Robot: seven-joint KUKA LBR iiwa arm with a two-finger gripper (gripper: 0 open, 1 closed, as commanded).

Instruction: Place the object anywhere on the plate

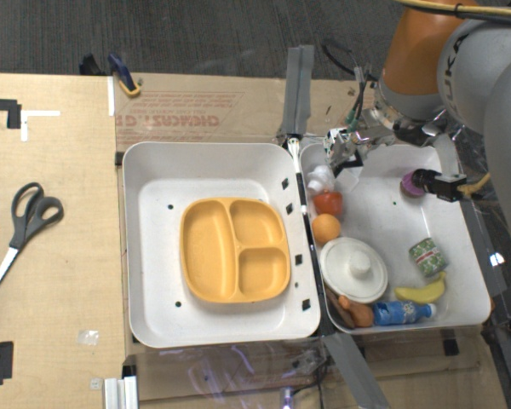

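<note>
I see the claw (345,150) over the right bin's (468,254) far-left corner, grip state unclear, above the tomato (328,203), which I judge light, smooth and roundish, best pinched across its middle for the plate (235,250).

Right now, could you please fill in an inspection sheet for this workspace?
Surface: bench bearing left bin and right bin.
Job's things: yellow divided plate in the left bin, nothing on it.
Clutter: right bin holds red ball, orange ball, white lid, banana, blue bottle, green can, purple object.
Grippers: gripper over the right bin's far left corner; finger state unclear.
Cables: yellow hose on the arm.
Surroundings: scissors on the bench.
</note>
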